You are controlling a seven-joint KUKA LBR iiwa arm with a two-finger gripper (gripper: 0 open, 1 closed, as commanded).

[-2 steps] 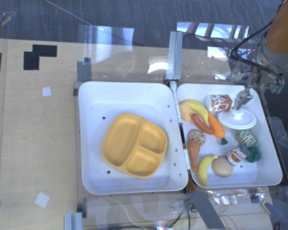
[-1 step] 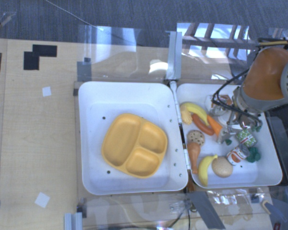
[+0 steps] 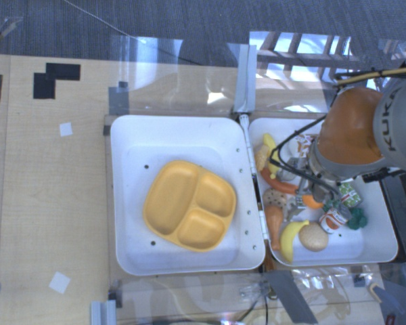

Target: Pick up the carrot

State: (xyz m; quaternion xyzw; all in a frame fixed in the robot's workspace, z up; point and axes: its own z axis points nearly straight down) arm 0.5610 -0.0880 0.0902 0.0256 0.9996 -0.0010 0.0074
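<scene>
The carrot (image 3: pixel 274 223) is a stubby orange piece lying lengthwise by the left wall of the right bin (image 3: pixel 386 239), just left of a yellow banana (image 3: pixel 291 239). The arm's orange band (image 3: pixel 348 127) hangs over the middle of that bin. Below it, the gripper (image 3: pixel 303 196) sits low among the food, a short way up and to the right of the carrot. The wrist and cables hide much of the gripper. A small orange object (image 3: pixel 312 200) lies right beside it.
The right bin also holds a red-orange long piece (image 3: pixel 271 180), a second yellow fruit (image 3: pixel 265 149), a round beige item (image 3: pixel 314 238), a small can (image 3: pixel 333 221) and green pieces (image 3: pixel 355 217). The left bin (image 3: pixel 132 181) bears a yellow divided plate (image 3: pixel 189 204).
</scene>
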